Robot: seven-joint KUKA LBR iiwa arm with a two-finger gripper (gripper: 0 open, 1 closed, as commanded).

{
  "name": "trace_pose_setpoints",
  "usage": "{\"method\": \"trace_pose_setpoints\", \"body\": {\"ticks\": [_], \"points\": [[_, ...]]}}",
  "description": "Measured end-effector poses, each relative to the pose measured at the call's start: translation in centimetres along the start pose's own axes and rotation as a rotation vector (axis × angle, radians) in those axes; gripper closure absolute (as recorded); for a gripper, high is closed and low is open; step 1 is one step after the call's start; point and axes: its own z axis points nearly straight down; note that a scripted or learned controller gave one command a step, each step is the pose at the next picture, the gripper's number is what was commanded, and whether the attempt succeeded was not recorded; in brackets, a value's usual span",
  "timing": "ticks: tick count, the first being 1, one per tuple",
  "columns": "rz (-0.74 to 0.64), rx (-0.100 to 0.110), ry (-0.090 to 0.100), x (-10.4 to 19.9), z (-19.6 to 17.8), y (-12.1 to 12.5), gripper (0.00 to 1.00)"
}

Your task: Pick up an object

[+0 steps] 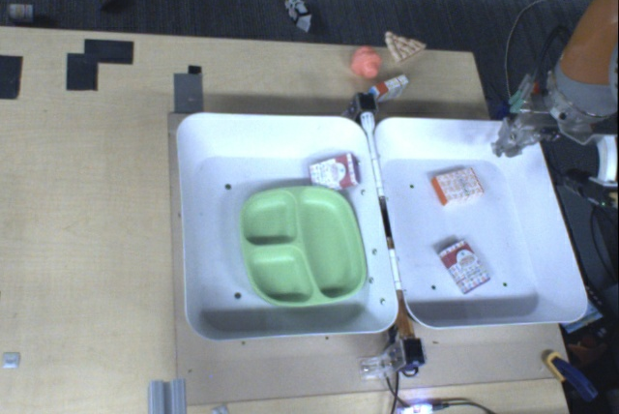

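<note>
An orange-and-white box point(456, 186) lies in the upper middle of the right bin point(542, 238). A red-and-white carton point(464, 266) lies below it, nearer the front. In the left bin point(208, 209) a green divided tray point(303, 244) fills the middle, and another red-and-white carton point(335, 171) rests at its upper right edge. My gripper point(506, 143) hangs over the right bin's far right corner, apart from all the objects, with nothing seen between its fingers.
Behind the bins on the bench lie a pink ball point(366, 62), a wedge-shaped toy point(404, 45) and a small tube point(391, 88). Black patches mark the bench at far left. Small items lie on the dark floor beyond.
</note>
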Motion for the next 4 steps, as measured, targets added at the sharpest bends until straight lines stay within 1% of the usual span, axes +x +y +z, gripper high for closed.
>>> {"method": "trace_pose_setpoints", "body": {"ticks": [1, 2, 3, 4], "points": [[-0.001, 0.002, 0.001, 0.1, 0.1, 0.0, 0.0], [0.002, 0.003, 0.002, 4.0, 7.1, -9.2, 0.0], [0.002, -0.002, 0.001, 8.6, 7.0, -16.7, 0.0], [0.001, -0.008, -0.001, 8.6, 5.8, -16.4, 1.0]]}}
